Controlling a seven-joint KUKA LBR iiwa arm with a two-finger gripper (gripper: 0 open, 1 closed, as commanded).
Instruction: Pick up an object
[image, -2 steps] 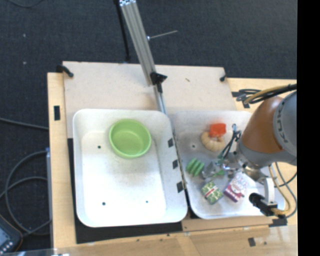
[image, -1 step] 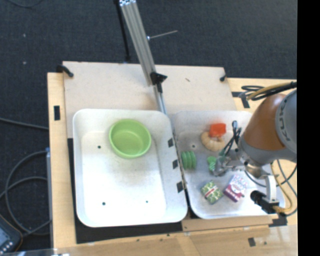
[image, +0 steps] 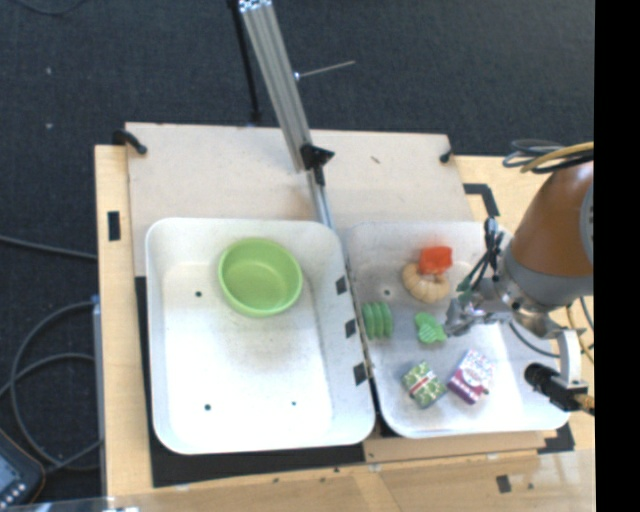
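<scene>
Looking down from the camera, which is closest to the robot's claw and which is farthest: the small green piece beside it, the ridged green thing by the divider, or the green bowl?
Measured from the gripper in the camera view:
1. The small green piece, just to its left in the right bin.
2. The ridged green thing, further left, near the right bin's left edge.
3. The green bowl, farthest, over in the left bin.

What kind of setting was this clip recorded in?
Probably a robotics lab's grasping test bench: two shallow white bins on a plywood bench, small toy-like items such as a round green plastic bowl, and loose cables on dark carpet.
</scene>
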